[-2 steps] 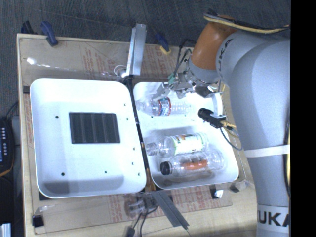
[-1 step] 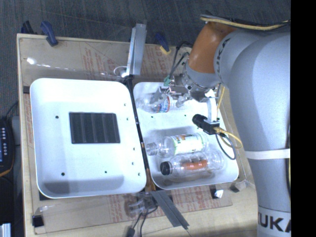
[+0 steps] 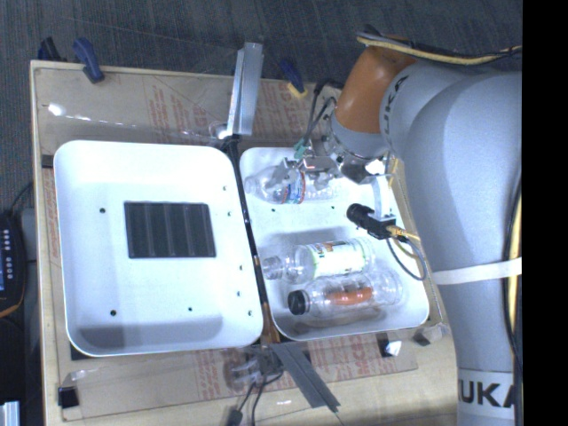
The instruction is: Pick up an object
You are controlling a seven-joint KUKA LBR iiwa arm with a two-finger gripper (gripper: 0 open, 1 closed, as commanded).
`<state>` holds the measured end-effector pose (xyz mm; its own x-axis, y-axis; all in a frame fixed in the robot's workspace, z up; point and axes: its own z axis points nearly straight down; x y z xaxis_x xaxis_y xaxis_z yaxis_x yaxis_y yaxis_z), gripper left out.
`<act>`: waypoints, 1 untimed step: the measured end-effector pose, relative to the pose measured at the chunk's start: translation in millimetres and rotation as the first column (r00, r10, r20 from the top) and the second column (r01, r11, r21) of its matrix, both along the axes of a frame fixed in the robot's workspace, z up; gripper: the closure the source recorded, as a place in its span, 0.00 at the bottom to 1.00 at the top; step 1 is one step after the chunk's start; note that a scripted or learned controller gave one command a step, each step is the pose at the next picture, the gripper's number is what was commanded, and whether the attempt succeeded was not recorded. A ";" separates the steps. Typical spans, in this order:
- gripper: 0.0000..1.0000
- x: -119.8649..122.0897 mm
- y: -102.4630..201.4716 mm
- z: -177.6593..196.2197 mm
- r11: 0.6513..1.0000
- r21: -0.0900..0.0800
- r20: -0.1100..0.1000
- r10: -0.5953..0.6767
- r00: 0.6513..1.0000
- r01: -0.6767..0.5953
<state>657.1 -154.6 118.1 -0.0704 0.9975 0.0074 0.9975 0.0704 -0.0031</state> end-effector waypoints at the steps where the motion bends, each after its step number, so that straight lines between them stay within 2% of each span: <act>1: 0.00 3.6 -5.3 -3.2 0.999 0.008 -0.007 0.051 0.999 -0.051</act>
<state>660.7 -159.9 115.0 -0.1208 0.9925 0.0161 0.9926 0.1210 -0.0093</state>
